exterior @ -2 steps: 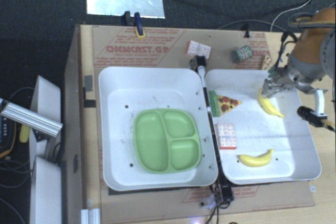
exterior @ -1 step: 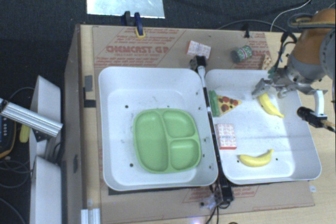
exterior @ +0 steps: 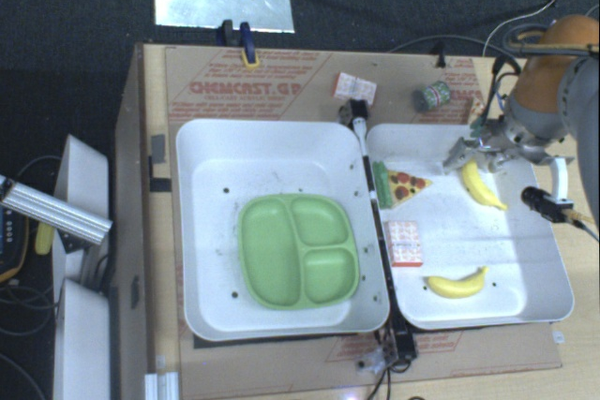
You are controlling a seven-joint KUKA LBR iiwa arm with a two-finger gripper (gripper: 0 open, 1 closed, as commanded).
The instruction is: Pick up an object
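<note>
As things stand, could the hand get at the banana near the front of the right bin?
Probably yes. That banana lies alone on the open floor of the right bin, with nothing on it, and the hand is already over that same bin.

In the right bin (exterior: 553, 295) you have two yellow bananas: one banana (exterior: 482, 185) lies slantwise near the far edge, the other banana (exterior: 457, 284) lies flat, curved, near the front edge.

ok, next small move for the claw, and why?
Probably lower straight onto the upper banana: the claw sits at that banana's top end in the right bin, with nothing visibly gripped. The lower banana lies farther off.
</note>
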